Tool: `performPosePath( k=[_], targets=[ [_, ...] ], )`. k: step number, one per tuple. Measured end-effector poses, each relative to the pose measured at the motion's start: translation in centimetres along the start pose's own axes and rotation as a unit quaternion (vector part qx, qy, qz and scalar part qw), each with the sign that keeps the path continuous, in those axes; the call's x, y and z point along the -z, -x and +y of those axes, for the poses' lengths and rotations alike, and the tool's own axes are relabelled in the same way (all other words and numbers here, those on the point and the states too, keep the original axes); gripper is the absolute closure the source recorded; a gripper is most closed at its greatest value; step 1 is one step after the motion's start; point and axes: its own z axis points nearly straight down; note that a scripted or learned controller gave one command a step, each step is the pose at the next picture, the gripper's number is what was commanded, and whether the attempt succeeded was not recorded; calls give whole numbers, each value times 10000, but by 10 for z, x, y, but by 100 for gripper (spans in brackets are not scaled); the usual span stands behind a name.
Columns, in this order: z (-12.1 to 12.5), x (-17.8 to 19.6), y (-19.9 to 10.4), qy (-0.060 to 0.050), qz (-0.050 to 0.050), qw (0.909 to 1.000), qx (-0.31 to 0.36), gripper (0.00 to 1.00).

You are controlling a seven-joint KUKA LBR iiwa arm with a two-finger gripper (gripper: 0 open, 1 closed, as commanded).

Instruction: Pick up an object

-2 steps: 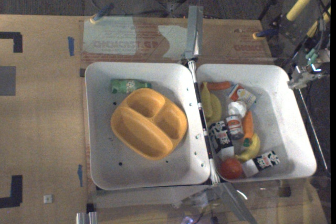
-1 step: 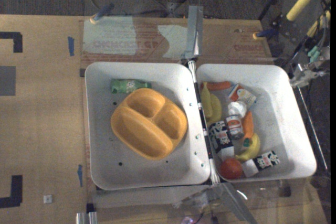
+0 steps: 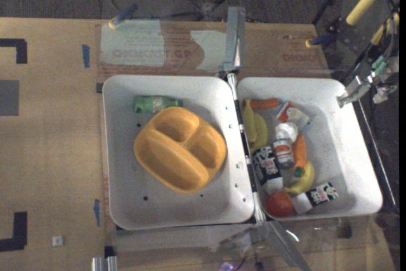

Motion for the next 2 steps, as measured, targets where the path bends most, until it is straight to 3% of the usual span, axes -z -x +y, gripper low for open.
performPosePath(
  k=[1,2],
  targets=[
    [-20,-146,-14,-25,20,9997,-254,0],
    [-4,-215,-80,32,-15,9992,-406,0]
  ],
)
